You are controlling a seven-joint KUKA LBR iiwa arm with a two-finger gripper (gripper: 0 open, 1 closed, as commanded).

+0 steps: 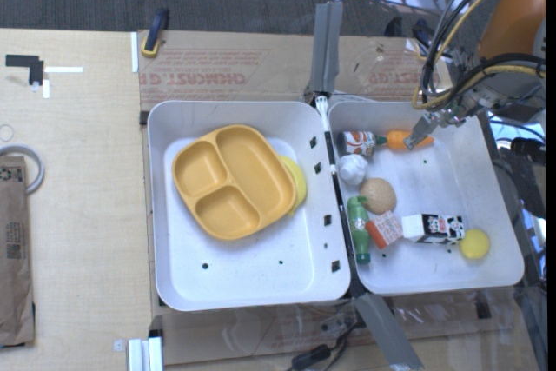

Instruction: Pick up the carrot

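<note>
From above, the orange carrot (397, 139) lies near the back of the right bin (486, 187), beside a small bottle (359, 141). The gripper (423, 133) is right at the carrot's right end, but I cannot tell if it has hold of it. A yellow plate (233, 181) sits in the left bin (174, 265).

You face light wood bench (78, 213). Two shallow white bins sit on it side by side, touching at middle: left bin (174, 274), right bin (495, 269). Brown cardboard sheet (234, 69) with red print lies flat behind bins, under their far edges. At your far left: brown paper bag (13, 256) along bench edge, grey ring (30, 165) just above it, small black bracket (26, 65) near far corner. Yellow-handled tool (156, 32) rests at cardboard's far left corner.
</note>
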